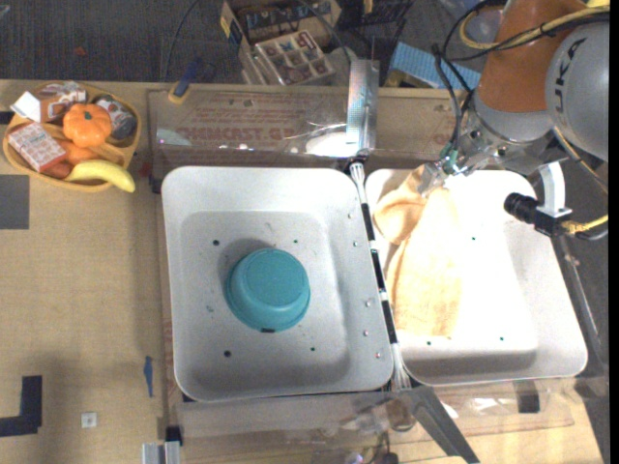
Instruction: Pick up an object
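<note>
Tool (pixel 447 165) clamped on cloth (pixel 426 259) corner at right bin's (pixel 551 346) 11 o'clock | cloth drapes, half-lifted | teal bowl (pixel 269 289) idle in left bin (pixel 193 211)

Bright overhead light. Right bin (pixel 542 288) blown out near white, washing out the yellow cloth (pixel 426 278). Glare on the plastic sheet (pixel 319 133) behind. Floor dim up top. Overall soft, slightly grainy focus.

Teal bowl (pixel 269 288) mid left bin (pixel 193 211), open floor around it, cloth (pixel 426 269) covering right bin's (pixel 542 298) left half
</note>
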{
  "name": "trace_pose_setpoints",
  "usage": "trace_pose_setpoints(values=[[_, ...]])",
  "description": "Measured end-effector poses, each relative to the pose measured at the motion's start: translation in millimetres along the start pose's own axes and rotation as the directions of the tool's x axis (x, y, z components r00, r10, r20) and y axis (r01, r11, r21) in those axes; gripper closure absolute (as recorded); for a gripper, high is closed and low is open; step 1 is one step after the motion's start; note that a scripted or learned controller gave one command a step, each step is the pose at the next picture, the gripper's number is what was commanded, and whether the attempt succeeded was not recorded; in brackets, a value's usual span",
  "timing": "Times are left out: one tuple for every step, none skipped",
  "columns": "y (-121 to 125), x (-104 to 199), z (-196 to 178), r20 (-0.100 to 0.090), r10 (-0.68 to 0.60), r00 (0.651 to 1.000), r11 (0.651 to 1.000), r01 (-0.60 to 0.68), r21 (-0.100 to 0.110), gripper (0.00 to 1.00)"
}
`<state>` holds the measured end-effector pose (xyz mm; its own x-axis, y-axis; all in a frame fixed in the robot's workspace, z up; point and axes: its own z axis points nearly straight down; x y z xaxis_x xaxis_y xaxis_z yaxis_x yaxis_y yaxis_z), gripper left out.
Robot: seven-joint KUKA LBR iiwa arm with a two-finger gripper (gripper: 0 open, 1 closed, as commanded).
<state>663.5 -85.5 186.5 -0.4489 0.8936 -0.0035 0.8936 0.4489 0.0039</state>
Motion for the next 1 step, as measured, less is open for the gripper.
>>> trace_pose_setpoints(values=[[-4.5,-16.9,5.7,0.001,0.325,0.946,0.946,-0.325,0.002,1.0]])
